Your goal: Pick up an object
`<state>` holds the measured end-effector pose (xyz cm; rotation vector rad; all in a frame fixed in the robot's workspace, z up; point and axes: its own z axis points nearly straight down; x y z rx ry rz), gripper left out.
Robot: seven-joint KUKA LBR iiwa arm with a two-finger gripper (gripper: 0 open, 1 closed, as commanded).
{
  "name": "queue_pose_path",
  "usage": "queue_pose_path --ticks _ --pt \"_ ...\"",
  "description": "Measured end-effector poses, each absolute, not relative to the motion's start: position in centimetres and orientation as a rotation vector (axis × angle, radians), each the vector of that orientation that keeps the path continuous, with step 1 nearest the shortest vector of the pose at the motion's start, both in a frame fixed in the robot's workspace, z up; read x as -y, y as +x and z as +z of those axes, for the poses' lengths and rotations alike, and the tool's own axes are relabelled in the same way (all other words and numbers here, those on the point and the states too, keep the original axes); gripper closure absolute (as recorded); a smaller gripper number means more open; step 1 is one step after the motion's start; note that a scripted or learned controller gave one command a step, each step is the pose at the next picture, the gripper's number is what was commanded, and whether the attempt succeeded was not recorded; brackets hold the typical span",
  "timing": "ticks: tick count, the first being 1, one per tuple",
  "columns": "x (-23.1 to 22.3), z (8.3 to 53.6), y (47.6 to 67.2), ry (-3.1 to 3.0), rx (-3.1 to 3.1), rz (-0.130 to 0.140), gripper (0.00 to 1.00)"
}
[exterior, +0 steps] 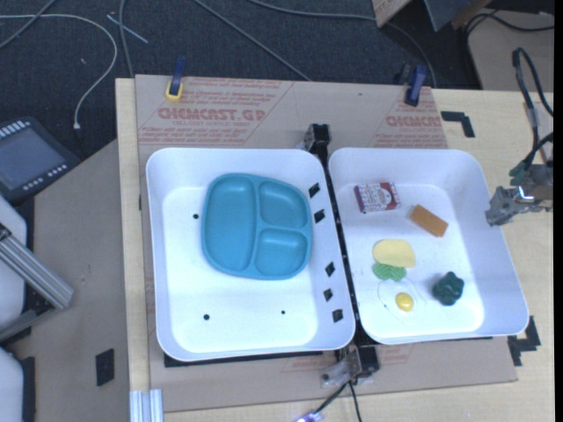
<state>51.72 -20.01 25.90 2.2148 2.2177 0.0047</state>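
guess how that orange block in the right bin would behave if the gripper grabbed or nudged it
The orange block lies flat with straight edges, so it probably slides when pushed and won't roll. It looks solid and boxy, likely stiff enough for a two-finger pinch. It sits apart from the red-and-white packet, so a nudge shouldn't disturb that.

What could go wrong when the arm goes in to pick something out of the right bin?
1. The yellow piece, the green piece and the fried egg lie close together, so a grasp there may catch two things or nudge one aside.
2. The gripper sits at the right bin outer rim; coming in low could clip that wall.
3. The orange block lies flat and at an angle, so it may slip out.
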Motion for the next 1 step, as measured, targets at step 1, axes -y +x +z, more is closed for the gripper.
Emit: queue_pose_path --ticks 1 --pt "14.56 26.46 52.05 2.215 -2.230 0.004 1.00"
